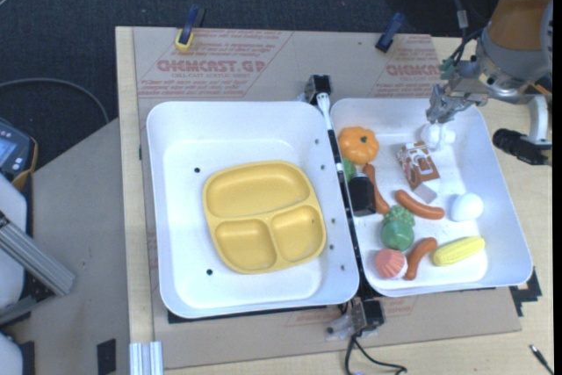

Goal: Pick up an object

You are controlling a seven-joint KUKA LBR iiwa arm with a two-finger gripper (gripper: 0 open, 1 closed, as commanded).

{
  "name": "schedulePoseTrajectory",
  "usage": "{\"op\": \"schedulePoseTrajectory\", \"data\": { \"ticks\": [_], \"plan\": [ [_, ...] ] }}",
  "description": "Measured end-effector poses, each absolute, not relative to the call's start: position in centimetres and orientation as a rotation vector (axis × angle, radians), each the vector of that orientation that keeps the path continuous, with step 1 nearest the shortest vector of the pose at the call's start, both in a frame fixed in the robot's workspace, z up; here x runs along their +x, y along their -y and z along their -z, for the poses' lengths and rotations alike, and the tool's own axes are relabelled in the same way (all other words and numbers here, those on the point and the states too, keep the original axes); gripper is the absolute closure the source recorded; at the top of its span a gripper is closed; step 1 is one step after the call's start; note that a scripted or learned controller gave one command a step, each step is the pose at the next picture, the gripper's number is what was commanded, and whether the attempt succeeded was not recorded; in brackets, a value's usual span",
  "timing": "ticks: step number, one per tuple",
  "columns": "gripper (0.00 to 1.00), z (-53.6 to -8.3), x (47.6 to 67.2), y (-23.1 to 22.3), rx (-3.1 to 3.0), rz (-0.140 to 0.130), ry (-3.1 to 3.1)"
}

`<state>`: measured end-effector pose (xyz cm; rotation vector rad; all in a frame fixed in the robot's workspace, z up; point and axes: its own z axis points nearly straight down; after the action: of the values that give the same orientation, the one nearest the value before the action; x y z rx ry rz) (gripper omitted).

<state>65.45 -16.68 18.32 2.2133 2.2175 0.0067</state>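
Cardboard-covered bench (263,57) on dark floor, two white bins side by side. Left bin (176,136) holds a yellow divided tray (262,213). Right bin (500,189) holds a toy pumpkin (357,143), sausage (420,205), white egg (465,206), corn (457,251), green veg (397,229) and a small carton (416,162). Gripper (443,111) sits at the bin's far side, just above a small white object (435,134). Grip state: cannot tell, nothing visibly held.

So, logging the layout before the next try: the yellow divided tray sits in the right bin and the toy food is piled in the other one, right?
Not quite. The camera view shows the yellow divided tray in the left bin; the toy food fills the right bin.
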Motion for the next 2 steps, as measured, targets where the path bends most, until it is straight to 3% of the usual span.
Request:
{"op": "schedulePoseTrajectory", "data": {
  "ticks": [1,2],
  "plan": [
    [1.0,-22.9,65.6,16.7,2.214,-0.006,-2.218],
    [1.0,-21.9,63.2,12.3,2.22,0.002,-2.228]
  ]
}}
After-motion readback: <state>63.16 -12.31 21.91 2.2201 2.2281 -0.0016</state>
